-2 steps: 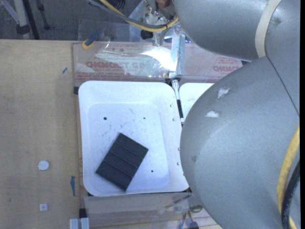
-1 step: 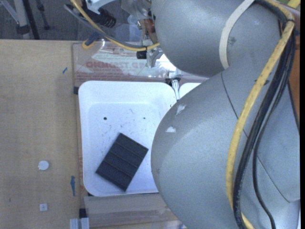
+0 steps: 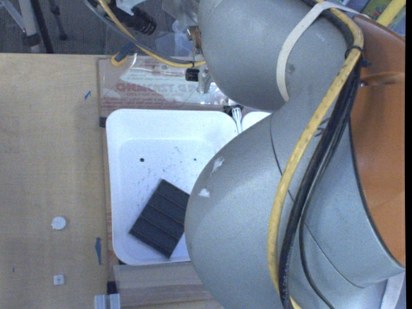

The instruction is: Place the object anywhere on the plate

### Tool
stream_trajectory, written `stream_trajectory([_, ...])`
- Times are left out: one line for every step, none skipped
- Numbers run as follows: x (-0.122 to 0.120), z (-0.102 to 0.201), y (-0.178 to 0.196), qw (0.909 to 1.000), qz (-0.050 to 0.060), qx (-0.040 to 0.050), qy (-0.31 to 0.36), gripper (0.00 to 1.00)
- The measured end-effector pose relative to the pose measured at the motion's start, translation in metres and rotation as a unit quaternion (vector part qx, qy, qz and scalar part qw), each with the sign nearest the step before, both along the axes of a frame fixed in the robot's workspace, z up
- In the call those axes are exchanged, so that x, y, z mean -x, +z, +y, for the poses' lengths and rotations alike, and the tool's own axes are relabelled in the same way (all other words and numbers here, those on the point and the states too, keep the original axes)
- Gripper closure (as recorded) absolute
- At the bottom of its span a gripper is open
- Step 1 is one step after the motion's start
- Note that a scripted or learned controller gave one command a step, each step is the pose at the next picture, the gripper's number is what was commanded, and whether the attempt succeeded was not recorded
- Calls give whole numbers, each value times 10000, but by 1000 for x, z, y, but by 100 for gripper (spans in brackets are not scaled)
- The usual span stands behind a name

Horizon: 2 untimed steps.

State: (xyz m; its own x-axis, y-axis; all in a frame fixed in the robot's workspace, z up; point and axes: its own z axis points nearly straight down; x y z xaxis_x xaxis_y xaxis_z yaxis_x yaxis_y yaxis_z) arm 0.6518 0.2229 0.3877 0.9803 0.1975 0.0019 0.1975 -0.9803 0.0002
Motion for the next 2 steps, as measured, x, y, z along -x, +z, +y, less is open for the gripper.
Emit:
stream_trajectory([43, -50, 46, 9867, 44, 5, 1625, 100])
stream_trajectory([4, 1, -1, 9979, 6, 6, 641, 100])
